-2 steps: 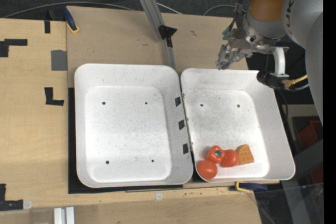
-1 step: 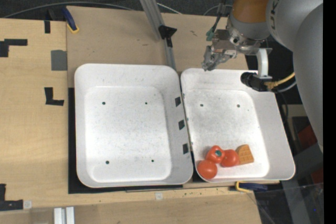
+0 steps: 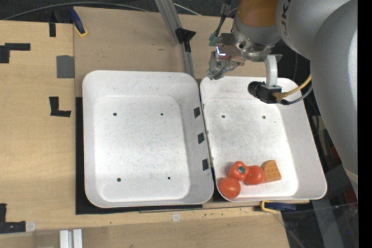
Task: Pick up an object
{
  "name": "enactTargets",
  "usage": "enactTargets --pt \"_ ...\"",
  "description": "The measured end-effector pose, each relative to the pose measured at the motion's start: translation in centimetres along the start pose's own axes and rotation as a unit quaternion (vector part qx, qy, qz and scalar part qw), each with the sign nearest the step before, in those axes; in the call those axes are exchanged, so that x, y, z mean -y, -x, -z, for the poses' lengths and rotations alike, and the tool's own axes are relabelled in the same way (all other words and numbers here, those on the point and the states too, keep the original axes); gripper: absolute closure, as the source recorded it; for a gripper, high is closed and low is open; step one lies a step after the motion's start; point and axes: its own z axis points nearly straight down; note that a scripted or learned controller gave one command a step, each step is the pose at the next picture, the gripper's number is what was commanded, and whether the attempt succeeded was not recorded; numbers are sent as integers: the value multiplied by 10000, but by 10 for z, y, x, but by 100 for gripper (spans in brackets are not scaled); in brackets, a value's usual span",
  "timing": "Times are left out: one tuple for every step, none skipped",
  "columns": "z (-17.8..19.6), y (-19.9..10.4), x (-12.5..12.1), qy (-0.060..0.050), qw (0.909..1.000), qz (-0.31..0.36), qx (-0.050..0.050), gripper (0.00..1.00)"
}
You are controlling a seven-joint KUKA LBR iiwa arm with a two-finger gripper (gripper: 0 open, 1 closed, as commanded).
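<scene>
The end effector (image 3: 216, 71) is hovering over the right bin (image 3: 302, 142) at its far left corner; whether it is apart or together I cannot tell. The red toy pieces (image 3: 239, 176) and tan cracker-like block (image 3: 271, 171) are lying against the near edge, so it should be travelling nearward and descending squarely over one piece

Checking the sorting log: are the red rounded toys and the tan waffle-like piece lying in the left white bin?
No, the red rounded toys and tan waffle-like piece lie clustered in the right white bin's near corner.
</scene>
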Motion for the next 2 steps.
enactTargets --pt "-15 -57 1 -6 10000 4 2 100" --pt "-18 -108 -8 9 10000 4 2 100"
